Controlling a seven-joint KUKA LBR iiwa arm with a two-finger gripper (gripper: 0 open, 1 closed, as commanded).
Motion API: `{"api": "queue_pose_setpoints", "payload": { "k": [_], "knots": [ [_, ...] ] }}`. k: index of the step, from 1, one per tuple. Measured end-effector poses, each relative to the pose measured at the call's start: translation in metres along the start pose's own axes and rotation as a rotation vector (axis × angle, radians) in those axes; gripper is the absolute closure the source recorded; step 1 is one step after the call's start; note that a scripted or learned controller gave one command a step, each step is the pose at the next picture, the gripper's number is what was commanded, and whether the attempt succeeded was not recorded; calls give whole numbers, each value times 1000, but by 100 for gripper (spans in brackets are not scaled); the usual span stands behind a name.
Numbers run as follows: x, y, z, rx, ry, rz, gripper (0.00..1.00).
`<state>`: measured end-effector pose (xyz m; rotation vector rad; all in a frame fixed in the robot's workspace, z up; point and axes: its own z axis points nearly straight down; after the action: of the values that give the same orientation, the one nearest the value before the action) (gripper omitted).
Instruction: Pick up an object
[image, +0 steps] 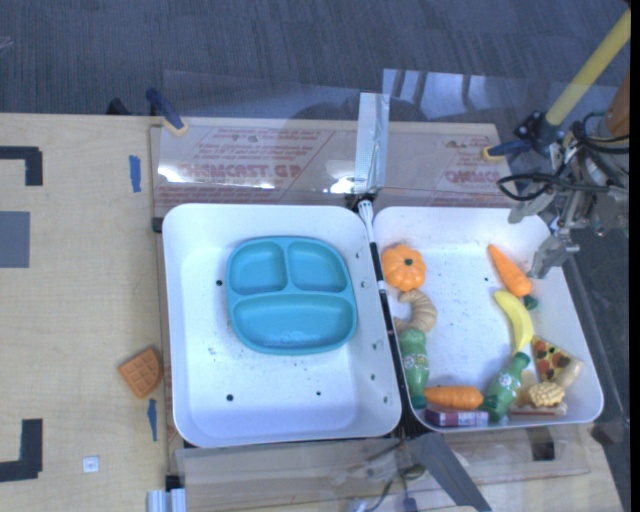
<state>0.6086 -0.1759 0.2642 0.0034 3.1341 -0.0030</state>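
A grey metal pincer (556, 250) is seen at the right bin's (455, 235) upper right edge; whether spread or pressed together can't be told. Nothing is visibly pinched. An orange toy carrot w/ green tip (509, 271) lies just left of it, and a yellow toy banana (516, 318) is placed below that. An orange toy pumpkin (403, 267) sits near the divider. A blue sectioned plastic plate (291, 294) rests in the left bin (200, 380). An orange waffle-like square (141, 371) lies on the table (70, 300).
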Motion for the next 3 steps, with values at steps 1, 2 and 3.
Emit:
{"api": "queue_pose_setpoints", "payload": {
  "k": [1, 2, 3],
  "knots": [
    [-19, -29, 156, -6, 13, -153, 0],
    [-26, -34, 176, 0, -1, -158, 0],
    [-30, -32, 161, 4, -15, -161, 100]
  ]
}}
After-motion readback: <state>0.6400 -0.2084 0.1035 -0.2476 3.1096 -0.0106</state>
